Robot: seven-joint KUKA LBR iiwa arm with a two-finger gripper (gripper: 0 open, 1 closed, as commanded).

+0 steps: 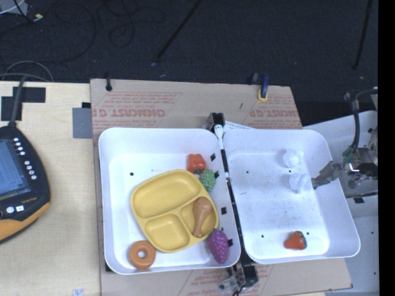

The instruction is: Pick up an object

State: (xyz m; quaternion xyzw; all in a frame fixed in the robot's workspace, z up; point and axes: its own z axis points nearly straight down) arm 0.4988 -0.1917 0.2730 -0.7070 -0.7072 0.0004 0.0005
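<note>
White bins (pixel 117 165), two, yellow tray (pixel 162 197), one

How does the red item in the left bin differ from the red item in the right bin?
The left bin's red pepper sits near the back, next to the yellow divided plate and touching a green toy; the right bin's strawberry lies alone near the front. The pepper looks orange-red and blocky; the strawberry looks deeper red and more tapered, with a green tip. Both are small toy foods resting on a bin floor, neither near the gripper.
</note>
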